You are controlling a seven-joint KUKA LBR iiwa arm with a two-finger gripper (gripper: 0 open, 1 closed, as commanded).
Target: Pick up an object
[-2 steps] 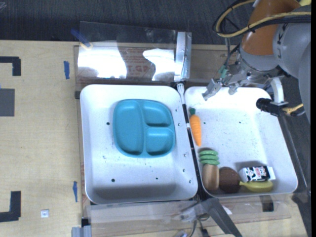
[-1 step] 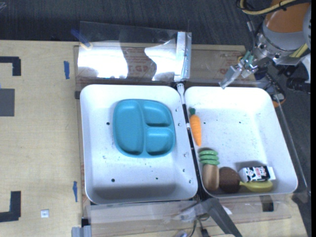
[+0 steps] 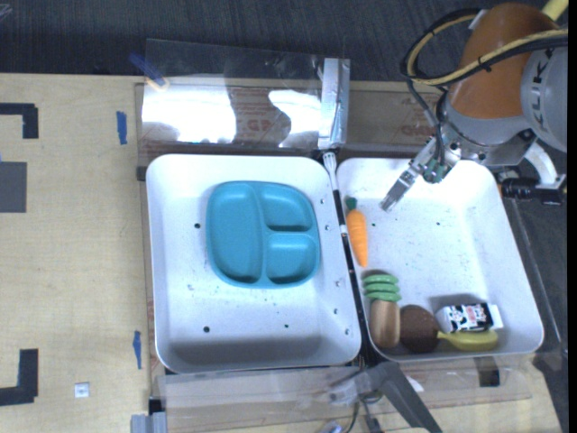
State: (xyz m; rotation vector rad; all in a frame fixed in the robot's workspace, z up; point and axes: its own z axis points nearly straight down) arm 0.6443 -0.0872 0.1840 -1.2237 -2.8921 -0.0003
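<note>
While the gripper point(image 3: 393, 197) hangs above the right bin point(image 3: 518, 242), jaws narrow and holding nothing, the carrot point(image 3: 358, 234) hugs the bin wall; a descent there risks striking it.

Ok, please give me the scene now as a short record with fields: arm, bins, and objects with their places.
arm: gripper above far part of right bin, nothing between its fingers
left bin: blue divided plate
right bin, left wall: carrot
right bin, near edge: green ridged item, tan item, brown item, small carton, banana
</note>
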